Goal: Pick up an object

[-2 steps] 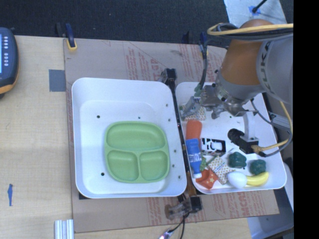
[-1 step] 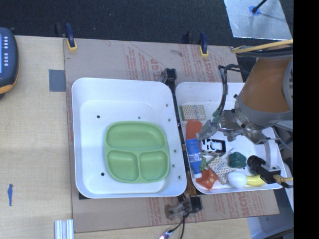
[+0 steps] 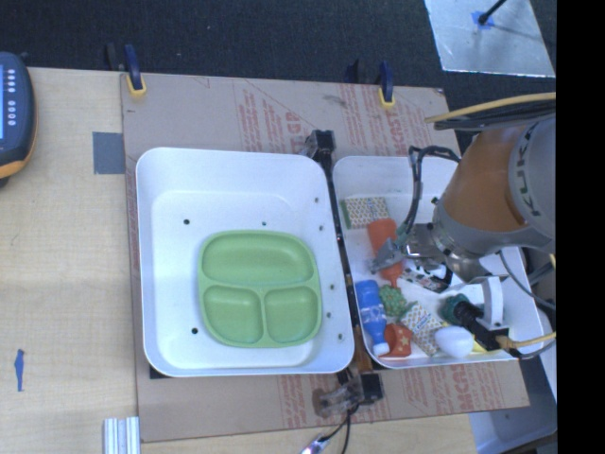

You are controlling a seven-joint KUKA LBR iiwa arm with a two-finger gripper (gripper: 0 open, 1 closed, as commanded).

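My gripper is down in the right bin, reaching in from the right under the orange-banded wrist. Its tip sits among small objects, right by an orange piece. A patterned packet lies toward the bin's back. A blue tube, a green patterned piece, a red item, a checked packet and a white object crowd the front of that bin. The arm hides the bin's right half.
The left bin holds a green three-compartment plate. A clamp stands between the bins at the back. Blue clips pin the cardboard. A dark device lies at the far left.
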